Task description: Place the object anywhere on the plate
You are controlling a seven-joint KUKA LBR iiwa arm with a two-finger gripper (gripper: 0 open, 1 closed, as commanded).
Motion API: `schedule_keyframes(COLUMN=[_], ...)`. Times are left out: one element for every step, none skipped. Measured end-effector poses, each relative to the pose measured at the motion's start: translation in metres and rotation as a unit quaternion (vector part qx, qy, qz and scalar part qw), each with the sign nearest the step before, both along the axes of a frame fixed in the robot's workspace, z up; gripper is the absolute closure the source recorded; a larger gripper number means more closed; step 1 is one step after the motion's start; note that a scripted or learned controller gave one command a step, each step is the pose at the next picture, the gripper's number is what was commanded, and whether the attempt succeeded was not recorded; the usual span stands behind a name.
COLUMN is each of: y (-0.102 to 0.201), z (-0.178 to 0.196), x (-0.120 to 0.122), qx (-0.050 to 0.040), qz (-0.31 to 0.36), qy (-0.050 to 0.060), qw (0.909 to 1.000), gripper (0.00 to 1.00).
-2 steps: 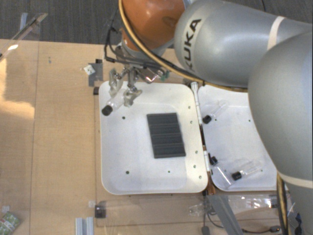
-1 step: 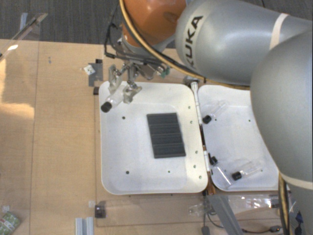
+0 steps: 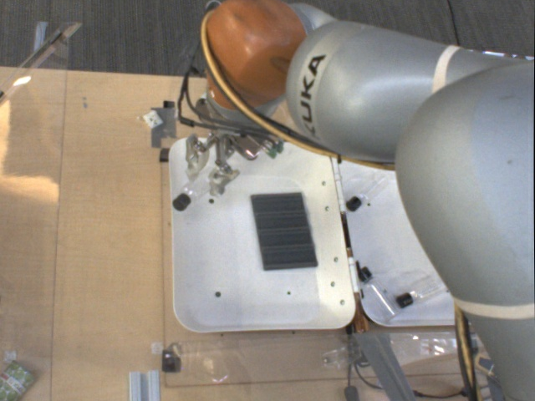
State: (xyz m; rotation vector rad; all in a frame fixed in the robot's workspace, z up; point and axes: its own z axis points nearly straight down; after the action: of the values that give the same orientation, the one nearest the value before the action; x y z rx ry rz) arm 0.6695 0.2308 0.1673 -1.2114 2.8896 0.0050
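Note:
The plate (image 3: 284, 230) is a dark grey ribbed rectangle lying flat in the middle of the left white bin (image 3: 251, 307). A small black object (image 3: 180, 201) rests at the bin's left rim, apart from the plate. My gripper (image 3: 209, 164) hangs over the bin's far left corner, just above and to the right of the small black object. Its two metal fingers (image 3: 222, 175) stand apart, open, with nothing between them. The arm's orange band and grey body cover the bin's far edge.
The right bin (image 3: 380, 307) holds several small black pieces (image 3: 405, 300) and is largely covered by the arm. A small dark fixture (image 3: 164, 129) stands on the bench beyond the left bin's far corner. Bare wooden bench lies to the left.

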Motion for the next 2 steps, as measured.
schedule_keyframes(y=[-0.003,-0.007], z=[0.027,0.037], x=[0.000,0.000], qx=[-0.0009,-0.0020], qz=[0.194,0.408], qy=[-0.002,-0.003], qw=[0.9809,0.9130], gripper=[1.00,1.00])
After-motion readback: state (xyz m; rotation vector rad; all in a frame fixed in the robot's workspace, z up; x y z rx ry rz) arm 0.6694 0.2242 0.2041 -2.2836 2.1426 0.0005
